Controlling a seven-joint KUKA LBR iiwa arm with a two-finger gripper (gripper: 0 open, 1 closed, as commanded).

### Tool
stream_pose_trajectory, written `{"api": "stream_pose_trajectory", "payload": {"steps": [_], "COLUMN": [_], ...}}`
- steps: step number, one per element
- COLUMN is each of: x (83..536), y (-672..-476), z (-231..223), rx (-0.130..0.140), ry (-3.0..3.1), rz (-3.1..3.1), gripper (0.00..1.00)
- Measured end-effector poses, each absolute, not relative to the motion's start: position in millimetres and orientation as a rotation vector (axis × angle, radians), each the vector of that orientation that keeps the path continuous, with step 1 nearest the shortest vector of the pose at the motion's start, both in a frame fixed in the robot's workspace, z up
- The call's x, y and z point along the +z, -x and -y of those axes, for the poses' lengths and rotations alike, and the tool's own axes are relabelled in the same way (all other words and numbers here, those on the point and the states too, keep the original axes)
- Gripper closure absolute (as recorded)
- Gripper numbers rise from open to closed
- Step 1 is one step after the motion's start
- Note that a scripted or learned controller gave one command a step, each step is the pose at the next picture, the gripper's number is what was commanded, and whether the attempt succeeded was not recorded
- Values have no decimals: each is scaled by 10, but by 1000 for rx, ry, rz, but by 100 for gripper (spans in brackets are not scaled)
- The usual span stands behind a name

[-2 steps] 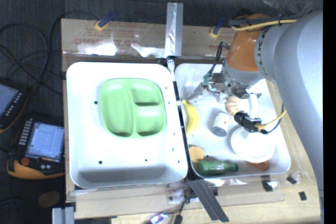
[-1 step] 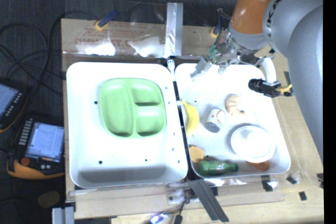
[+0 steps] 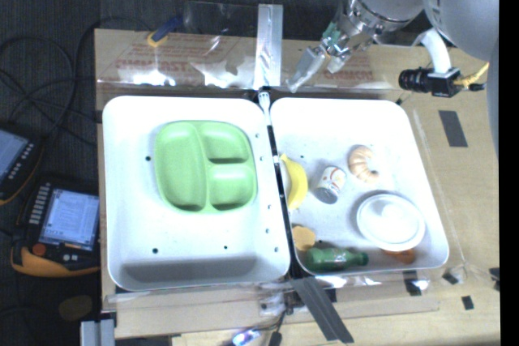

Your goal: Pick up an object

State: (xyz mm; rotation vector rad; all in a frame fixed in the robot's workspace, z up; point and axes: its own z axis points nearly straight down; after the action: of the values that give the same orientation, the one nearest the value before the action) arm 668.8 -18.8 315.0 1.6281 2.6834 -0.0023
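A small white-and-red can is seen tipped in the right bin; the pincer's grip cannot be told.

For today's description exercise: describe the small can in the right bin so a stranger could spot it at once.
Start at the right bin, the one without the green tray. Near its middle lies the can, between the banana on the left wall and the croissant. It alone is a short white cylinder, tipped on its side, just above the round white bowl.
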Motion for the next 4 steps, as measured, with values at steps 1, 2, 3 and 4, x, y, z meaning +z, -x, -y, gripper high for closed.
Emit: {"api": "stream_pose_trajectory", "payload": {"steps": [1, 2, 3, 4], "x": [1955, 1330, 896, 1112], "y": [-6683, -6203, -5838, -6285], "z": [696, 1174, 1441, 1872], "rx": [-2, 0, 7, -3], "ry": [-1450, -1650, -1576, -1844], "rz": [-2787, -2675, -2707, -2543], "gripper": [0, 0, 0, 0]}}
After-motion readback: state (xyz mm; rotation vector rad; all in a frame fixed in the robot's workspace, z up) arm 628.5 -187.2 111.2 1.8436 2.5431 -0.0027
